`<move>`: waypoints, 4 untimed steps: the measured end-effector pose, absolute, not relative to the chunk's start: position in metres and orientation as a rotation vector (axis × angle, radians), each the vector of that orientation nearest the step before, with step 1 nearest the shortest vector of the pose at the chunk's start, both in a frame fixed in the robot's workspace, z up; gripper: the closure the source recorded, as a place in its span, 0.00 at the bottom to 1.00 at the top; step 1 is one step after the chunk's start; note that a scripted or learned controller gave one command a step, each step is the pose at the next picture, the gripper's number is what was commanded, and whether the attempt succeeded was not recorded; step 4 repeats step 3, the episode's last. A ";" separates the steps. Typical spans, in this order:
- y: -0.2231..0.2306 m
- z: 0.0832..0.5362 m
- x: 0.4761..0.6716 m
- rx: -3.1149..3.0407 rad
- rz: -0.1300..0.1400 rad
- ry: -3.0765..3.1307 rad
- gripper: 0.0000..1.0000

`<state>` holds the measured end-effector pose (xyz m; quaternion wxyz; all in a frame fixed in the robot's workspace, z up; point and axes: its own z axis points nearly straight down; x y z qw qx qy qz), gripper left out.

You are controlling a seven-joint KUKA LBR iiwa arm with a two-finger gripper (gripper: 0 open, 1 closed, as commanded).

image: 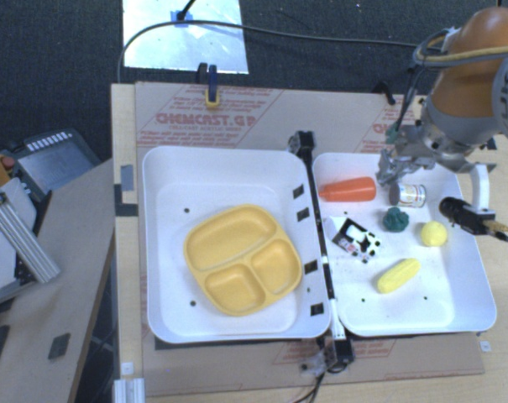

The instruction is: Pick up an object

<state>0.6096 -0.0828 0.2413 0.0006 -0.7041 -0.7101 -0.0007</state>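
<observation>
**Figure: the tabletop seen from above, with two white bins side by side.**

The left bin carries a yellow divided plate. The right bin holds all the loose items:
- an orange carrot near the divider;
- a small can just beside the carrot's right end;
- a dark green lump just in front of the can;
- a yellow ball to the right of the lump;
- a yellow corn cob toward the front;
- a black-and-white piece between carrot and cob.

The arm reaches in from the right. The claw hangs over the back of the right bin, above the meeting of carrot and can. From where I stand I cannot tell whether the claw is wide or narrow, and I see nothing held in it. The can, being nearest, reads as the likeliest target.

**Hazards from this position.**
- The target area is crowded. A descent drifting slightly toward the divider would land on the carrot's end rather than beside it, and could tip or shove the carrot.
- The can is smooth and round. A closing grip that meets it off-centre may squeeze it out sideways or set it rolling toward the ball.
- The green lump sits close enough to be nudged, or caught together with the can.
- The bin's back wall is near, which leaves little room to correct the approach.
</observation>
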 end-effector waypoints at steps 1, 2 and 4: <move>-0.029 0.237 0.601 -2.209 -0.002 -2.231 1.00; 0.023 0.235 0.591 -2.209 -0.002 -2.231 1.00; 0.071 0.240 0.576 -2.209 -0.002 -2.231 1.00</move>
